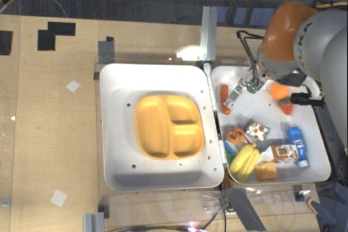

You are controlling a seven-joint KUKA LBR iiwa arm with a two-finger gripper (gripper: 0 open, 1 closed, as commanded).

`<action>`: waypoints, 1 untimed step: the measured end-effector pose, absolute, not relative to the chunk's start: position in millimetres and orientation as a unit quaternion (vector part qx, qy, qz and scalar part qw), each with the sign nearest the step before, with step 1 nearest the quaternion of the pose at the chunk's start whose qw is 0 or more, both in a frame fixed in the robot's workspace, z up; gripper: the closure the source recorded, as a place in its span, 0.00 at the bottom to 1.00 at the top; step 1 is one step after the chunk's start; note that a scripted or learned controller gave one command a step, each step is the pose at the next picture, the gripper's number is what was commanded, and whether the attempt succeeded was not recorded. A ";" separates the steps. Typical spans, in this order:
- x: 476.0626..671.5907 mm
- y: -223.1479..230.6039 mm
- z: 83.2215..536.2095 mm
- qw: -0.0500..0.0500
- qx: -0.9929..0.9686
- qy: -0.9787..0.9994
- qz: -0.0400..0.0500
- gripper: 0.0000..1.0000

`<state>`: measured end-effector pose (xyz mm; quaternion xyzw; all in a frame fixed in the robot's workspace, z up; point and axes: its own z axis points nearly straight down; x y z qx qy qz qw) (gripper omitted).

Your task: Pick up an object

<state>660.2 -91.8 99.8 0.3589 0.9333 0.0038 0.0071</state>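
Over the far end of the right bin (pixel 321 167) the gripper (pixel 234 96) hangs, small and blurred, so I cannot tell how it is set. Just beside it lies a red sausage-like piece (pixel 224 99). An orange carrot (pixel 283 96) sits partly hidden under the arm. Nearer lie a banana (pixel 244 161), a blue bottle (pixel 297 145) and a brown carton (pixel 283 153). A yellow divided tray (pixel 167 126) rests in the left bin (pixel 117 171).
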 end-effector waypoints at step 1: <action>664.6 -90.9 113.0 0.018 0.355 0.935 0.005 1.00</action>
